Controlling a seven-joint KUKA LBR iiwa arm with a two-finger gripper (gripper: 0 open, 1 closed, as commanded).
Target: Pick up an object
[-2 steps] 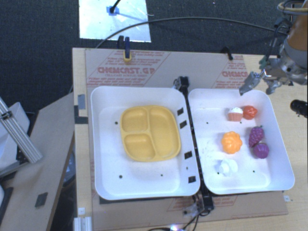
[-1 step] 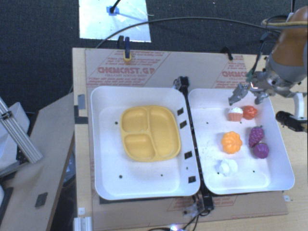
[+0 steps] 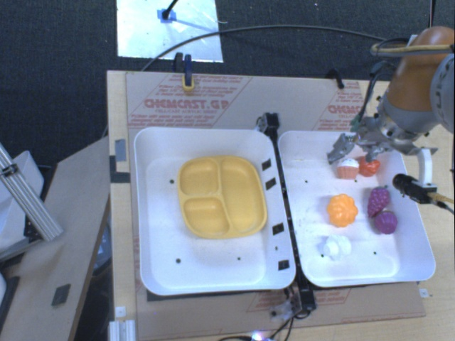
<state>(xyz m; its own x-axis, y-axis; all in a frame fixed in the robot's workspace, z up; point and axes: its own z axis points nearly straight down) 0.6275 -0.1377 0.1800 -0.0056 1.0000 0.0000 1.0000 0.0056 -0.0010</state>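
Observation:
My gripper (image 3: 359,150) hangs low over the far part of the right bin (image 3: 419,261), its fingers spread open. Just under it lie a small white and orange cupcake-like toy (image 3: 348,168) and a red-orange piece (image 3: 370,167), side by side; neither is between the fingers. Nearer the front lie an orange pumpkin-shaped toy (image 3: 342,210), a purple grape bunch (image 3: 378,199), a round purple toy (image 3: 386,223) and a small white object (image 3: 336,246).
A yellow divided plate (image 3: 220,196) lies in the middle of the left bin (image 3: 153,261). The bins meet along a black-clipped seam (image 3: 283,212). A blue and yellow clamp (image 3: 187,73) stands at the bench's far edge.

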